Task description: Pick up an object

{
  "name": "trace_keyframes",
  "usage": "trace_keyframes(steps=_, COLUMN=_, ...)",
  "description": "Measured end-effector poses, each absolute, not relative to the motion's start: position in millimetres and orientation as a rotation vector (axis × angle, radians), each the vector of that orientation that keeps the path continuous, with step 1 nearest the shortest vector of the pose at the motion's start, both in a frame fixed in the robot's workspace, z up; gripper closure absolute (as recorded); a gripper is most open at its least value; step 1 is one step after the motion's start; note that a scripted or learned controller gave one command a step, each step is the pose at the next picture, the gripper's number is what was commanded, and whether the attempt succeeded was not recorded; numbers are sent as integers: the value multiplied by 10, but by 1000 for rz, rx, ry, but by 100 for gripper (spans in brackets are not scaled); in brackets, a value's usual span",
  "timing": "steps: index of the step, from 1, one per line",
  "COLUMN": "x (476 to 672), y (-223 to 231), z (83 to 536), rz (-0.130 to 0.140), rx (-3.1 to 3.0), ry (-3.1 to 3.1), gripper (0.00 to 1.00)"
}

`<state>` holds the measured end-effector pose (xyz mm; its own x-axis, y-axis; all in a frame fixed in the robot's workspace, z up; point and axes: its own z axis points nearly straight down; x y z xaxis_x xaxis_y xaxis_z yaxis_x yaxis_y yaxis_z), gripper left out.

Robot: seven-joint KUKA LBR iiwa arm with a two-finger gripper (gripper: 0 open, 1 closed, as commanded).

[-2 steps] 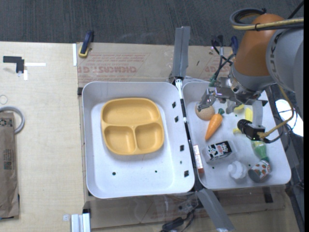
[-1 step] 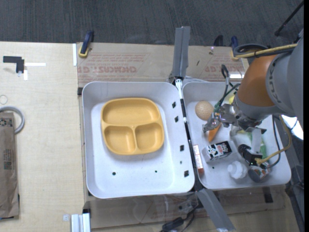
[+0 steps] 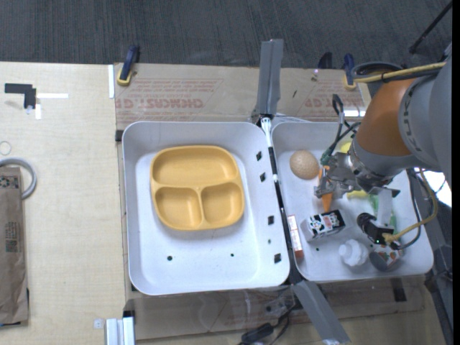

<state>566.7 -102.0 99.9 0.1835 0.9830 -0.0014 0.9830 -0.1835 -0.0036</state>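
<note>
cow-print carton (label unreadable) below gripper

smooth white plastic on both bins, faintly glossy. the divided tray looks matt yellow plastic. bench top reads as pale wood grain, with printed brown cardboard behind. the egg-shaped object is smooth and tan. the arm's orange band shines, its grey shell is satin-smooth.

Bench: two white bins — left bin, right bin — side by side.
</note>
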Motion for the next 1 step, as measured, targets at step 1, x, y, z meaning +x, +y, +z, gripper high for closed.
trace_keyframes(steps=1, x=6291, y=-791, z=2109, rz=4, rx=-2434, ry=-1987, gripper=100)
